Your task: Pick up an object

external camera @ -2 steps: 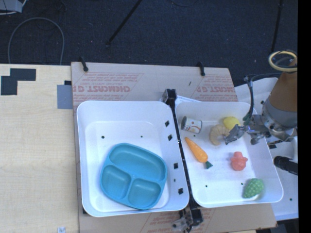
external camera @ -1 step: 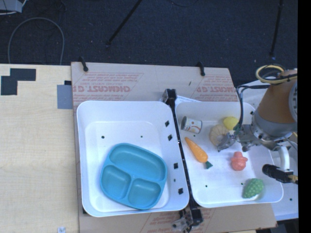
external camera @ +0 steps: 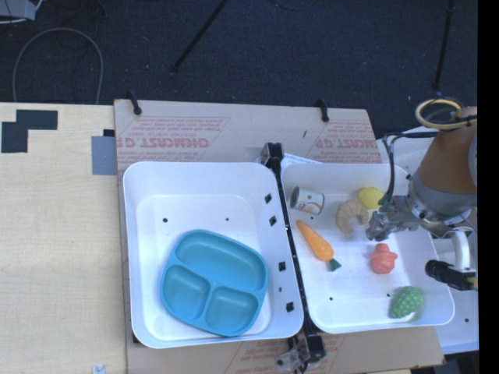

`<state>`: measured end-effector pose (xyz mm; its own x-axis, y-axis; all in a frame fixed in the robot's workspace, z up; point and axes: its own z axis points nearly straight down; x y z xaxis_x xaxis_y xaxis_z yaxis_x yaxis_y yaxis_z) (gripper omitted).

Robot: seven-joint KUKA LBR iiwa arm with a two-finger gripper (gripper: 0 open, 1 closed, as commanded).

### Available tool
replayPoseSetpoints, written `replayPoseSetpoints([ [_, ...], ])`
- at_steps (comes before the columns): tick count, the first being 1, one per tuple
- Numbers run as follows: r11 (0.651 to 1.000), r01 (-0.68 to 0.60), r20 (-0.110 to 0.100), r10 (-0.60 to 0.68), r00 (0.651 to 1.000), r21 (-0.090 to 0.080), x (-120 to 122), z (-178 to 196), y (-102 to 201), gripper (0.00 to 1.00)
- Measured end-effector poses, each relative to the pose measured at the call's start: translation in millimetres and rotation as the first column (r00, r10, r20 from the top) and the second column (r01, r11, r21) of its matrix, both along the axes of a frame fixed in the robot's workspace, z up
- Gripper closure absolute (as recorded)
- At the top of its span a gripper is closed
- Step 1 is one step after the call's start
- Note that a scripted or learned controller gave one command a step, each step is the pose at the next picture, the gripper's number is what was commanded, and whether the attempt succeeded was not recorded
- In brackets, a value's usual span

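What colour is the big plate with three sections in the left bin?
The plate is light blue. It shows clearly in the camera view, lying in the left bin.

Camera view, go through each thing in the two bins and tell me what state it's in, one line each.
Blue divided plate: flat in the left bin.
Small can: on its side, right bin.
Carrot: lying flat, loose.
Croissant: lying beside the gripper.
Lemon: resting near the croissant.
Strawberry: loose on the bin floor.
Broccoli: loose near the bin's corner.
Gripper: low over the right bin, nothing seen between its fingers.
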<state>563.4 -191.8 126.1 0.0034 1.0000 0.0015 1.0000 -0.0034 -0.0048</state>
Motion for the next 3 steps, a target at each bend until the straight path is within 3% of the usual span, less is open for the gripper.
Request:
replayPoseSetpoints([
  [2,1.000,-0.005,0.007,0.005,1.000,-0.002,7.3,120.5,-6.2,1.00],
  [3,1.000,-0.005,0.004,0.005,1.000,-0.001,7.3,123.2,-6.5,1.00],
])
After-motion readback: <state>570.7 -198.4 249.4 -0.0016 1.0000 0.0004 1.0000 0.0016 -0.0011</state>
